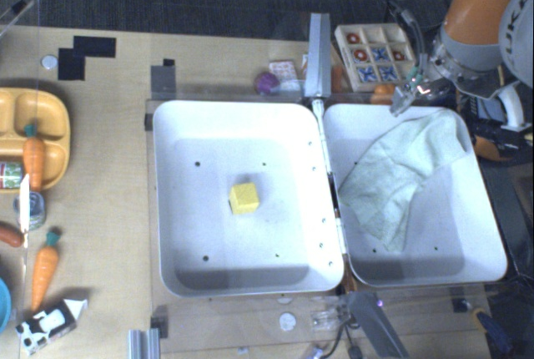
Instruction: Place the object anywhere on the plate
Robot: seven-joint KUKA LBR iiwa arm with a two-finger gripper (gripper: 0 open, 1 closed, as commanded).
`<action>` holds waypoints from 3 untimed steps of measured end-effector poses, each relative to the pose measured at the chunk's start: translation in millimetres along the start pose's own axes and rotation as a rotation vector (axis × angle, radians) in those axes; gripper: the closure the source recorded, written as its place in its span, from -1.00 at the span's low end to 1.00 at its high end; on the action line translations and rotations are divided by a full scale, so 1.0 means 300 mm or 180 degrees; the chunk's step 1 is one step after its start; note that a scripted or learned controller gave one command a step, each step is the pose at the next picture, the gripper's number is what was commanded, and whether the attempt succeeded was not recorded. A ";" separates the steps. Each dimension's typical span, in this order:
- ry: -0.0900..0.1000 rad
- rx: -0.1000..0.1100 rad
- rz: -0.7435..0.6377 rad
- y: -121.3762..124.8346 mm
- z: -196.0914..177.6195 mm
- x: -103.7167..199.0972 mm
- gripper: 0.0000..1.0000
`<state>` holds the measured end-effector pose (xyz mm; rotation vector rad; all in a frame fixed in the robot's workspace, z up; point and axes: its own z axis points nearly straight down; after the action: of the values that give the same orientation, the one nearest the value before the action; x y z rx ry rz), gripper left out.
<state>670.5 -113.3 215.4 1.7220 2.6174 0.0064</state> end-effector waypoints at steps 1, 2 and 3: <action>-0.0001 0.0001 0.0260 -0.018 -0.071 -0.043 1.00; -0.0005 0.0002 0.0564 -0.101 -0.039 -0.235 1.00; -0.0008 -0.0006 0.1203 -0.068 -0.346 -0.167 1.00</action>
<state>670.6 -167.4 319.3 2.1816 2.2458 0.0089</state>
